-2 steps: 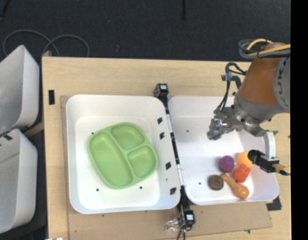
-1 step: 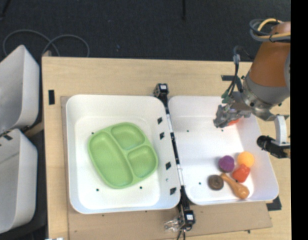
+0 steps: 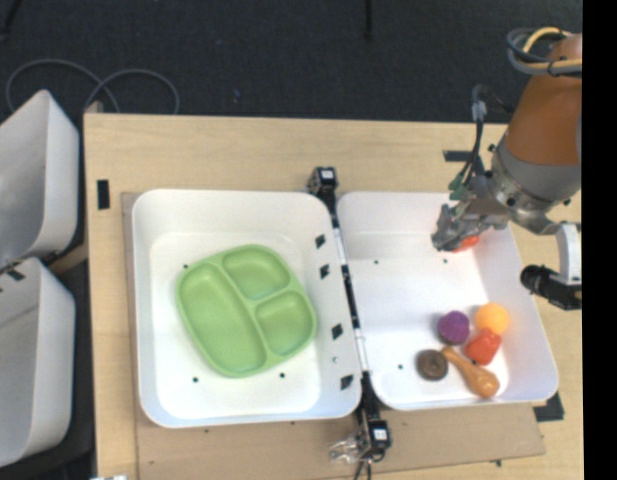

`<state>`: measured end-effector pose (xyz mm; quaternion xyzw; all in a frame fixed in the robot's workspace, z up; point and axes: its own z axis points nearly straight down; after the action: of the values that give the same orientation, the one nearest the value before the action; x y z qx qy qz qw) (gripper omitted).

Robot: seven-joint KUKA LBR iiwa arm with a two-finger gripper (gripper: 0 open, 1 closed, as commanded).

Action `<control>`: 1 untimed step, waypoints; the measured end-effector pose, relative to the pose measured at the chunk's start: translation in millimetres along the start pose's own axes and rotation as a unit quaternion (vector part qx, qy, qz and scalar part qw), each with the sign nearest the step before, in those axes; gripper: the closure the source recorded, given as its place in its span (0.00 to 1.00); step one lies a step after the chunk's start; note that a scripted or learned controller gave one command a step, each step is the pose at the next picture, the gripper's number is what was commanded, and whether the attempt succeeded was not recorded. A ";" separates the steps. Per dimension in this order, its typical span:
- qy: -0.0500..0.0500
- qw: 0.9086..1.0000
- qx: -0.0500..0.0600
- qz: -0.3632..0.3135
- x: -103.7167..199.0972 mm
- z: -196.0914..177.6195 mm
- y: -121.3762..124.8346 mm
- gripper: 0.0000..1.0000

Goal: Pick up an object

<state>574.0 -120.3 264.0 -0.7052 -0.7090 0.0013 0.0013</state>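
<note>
You see the toys at the near edge of the right bin (image 3: 408,268): a brown ball (image 3: 432,365), a tan stick (image 3: 473,372), a purple ball (image 3: 453,326), a red piece (image 3: 483,346), an orange ball (image 3: 493,318). Farther back, the gripper (image 3: 458,230) touches something red (image 3: 468,239). You cannot tell if it is gripped.

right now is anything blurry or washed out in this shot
In the camera view, the two white bins are bright, nearly washed out; the green plate is sharp with soft shadowing; the claw and small toys look slightly soft; the floor beyond the bench is dark.
</note>
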 end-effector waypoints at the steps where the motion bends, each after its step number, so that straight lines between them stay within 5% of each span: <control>1: 0.000 1.000 0.001 -0.001 51.3 -1.2 -4.6 1.00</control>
<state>569.2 -69.0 265.2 -0.7047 -0.7095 0.0017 0.0019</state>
